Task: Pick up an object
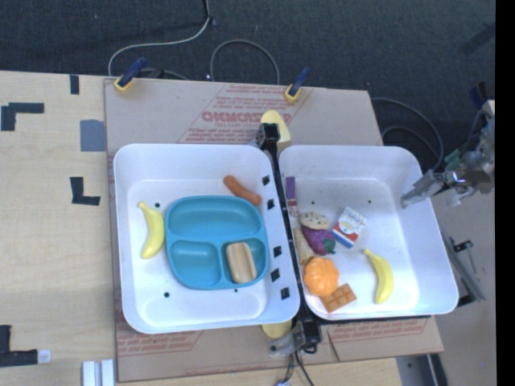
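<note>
Two bins: left bin (pixel 129 215) holds the blue tray (pixel 211 240); right bin (pixel 402 167) holds loose toys.
Target candidate: orange (pixel 321 276), near its front-left corner.
Gripper (pixel 412 193): over the right edge, grip state unclear, likely approaching.

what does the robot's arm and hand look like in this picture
At the right edge of the camera view, past the right bin's rim, a small part of the robot shows. The hand is a slim grey metal piece ending in a pale, tapered tip. Behind it sits a cluster of grey and silver parts with dark fittings. It is too blurred to make out markings or cables.
</note>
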{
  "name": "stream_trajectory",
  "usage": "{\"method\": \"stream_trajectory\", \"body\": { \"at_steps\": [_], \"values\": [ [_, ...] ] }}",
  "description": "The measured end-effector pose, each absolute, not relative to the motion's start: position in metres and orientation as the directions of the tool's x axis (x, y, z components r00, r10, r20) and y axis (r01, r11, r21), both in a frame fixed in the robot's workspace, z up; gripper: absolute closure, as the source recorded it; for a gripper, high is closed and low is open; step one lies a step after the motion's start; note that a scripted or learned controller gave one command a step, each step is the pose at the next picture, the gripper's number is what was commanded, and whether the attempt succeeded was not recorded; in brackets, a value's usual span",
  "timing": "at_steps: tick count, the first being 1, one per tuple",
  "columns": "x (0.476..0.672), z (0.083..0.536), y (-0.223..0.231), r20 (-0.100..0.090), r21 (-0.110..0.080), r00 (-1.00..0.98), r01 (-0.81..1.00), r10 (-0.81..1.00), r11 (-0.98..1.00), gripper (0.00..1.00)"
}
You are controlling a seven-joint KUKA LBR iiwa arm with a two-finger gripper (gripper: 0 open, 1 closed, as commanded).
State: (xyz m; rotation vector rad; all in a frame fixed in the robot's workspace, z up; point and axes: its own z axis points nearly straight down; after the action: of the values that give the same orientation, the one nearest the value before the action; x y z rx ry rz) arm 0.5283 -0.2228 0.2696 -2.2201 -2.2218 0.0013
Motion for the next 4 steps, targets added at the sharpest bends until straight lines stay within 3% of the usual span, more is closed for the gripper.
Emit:
{"method": "stream_trajectory", "body": {
  "at_steps": [1,2,3,4],
  "values": [
    [0.481,0.190,-0.146,0.007,-0.012,-0.005,1.000,1.000,0.005,0.00],
    [0.556,0.148,-0.116,0.001,-0.001,-0.007,1.000,1.000,0.007,0.00],
    [0.549,0.100,-0.096,-0.005,0.004,0.001,1.000,1.000,-0.001,0.00],
    [0.551,0.114,-0.097,-0.006,0.010,0.001,1.000,1.000,-0.001,1.00]
  ]
}}
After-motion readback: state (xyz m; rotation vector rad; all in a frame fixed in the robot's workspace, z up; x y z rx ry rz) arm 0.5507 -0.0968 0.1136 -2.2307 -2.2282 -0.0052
